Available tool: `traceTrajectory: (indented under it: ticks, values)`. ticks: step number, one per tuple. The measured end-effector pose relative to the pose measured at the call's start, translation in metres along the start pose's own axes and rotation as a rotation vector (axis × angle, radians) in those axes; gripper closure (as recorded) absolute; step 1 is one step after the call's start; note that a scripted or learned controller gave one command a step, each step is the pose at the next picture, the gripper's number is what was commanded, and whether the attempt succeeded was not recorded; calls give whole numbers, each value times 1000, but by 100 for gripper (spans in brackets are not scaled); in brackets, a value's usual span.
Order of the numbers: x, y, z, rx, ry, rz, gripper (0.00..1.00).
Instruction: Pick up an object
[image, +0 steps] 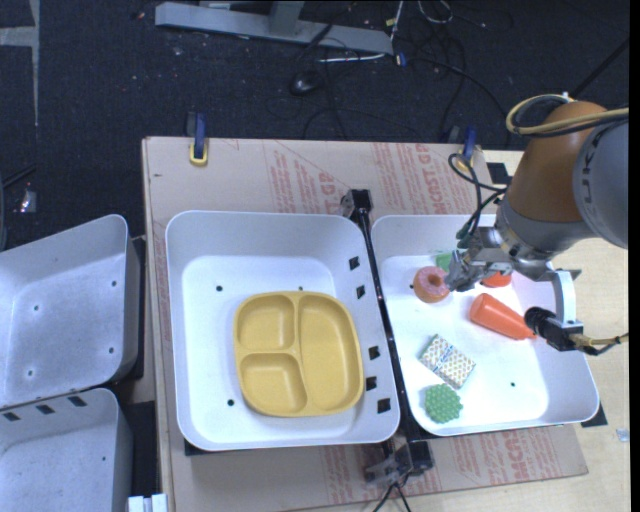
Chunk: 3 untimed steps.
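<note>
The right bin (520, 405) holds a pink donut-shaped toy (431, 285), an orange carrot-like cone (500, 316), a patterned grey-and-white packet (447, 360) and a green bumpy ball (442, 402). My gripper (462, 270) hangs low over the bin's upper part, just right of the pink donut and above-left of the orange cone. A bit of green (443, 261) peeks out beside the gripper. The arm's orange band (550, 185) and grey wrist cover the bin's upper right corner.
The left bin (200, 300) carries a yellow three-compartment plate (298, 353). A black divider (378, 320) runs between the bins. Both stand on a cardboard-covered bench (290, 175). White trays (60, 300) lie off the bench at left.
</note>
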<state>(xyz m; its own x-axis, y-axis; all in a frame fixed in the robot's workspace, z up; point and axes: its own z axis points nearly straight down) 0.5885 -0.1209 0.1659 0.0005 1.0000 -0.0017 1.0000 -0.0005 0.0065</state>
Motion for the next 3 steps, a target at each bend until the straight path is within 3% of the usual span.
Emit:
traceTrajectory:
  ticks: [2, 3]
  values:
    - [-11, 3, -95, 1, 0, -3, 100]
    - [35, -20, -83, 9, 3, -7, 100]
